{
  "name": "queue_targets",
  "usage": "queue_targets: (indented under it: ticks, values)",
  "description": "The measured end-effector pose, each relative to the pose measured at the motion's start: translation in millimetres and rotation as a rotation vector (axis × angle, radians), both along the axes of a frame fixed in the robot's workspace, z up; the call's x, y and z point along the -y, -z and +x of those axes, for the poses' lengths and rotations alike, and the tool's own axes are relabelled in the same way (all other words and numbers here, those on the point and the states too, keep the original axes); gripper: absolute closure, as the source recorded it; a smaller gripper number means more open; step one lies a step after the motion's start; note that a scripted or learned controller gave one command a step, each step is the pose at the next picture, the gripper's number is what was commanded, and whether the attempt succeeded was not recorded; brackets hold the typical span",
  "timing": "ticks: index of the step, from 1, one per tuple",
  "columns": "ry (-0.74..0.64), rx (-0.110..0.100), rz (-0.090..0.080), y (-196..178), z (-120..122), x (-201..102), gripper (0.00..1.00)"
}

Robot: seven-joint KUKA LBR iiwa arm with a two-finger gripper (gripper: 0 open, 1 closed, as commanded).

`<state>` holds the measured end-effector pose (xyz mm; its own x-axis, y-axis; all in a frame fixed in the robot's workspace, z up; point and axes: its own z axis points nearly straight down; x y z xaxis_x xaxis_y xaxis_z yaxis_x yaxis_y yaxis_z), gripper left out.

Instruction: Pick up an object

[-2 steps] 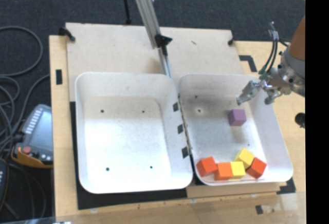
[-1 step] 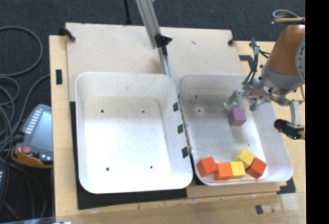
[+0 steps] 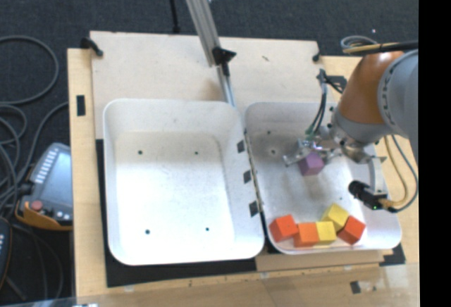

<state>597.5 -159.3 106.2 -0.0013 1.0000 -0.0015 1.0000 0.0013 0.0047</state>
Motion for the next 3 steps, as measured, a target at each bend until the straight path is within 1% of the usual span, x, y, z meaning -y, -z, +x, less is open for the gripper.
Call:
queue_targets:
  ticks: [1, 2, 3]
  values:
    - [0.006, 0.000, 0.000, -9.2, -0.6, 1.2, 1.00]
    - [-0.008, 0.009, -0.001, 4.3, 73.4, -76.1, 1.00]
    - [-0.006, 0.003, 0.003, -95.9, 53.0, -143.5, 1.00]
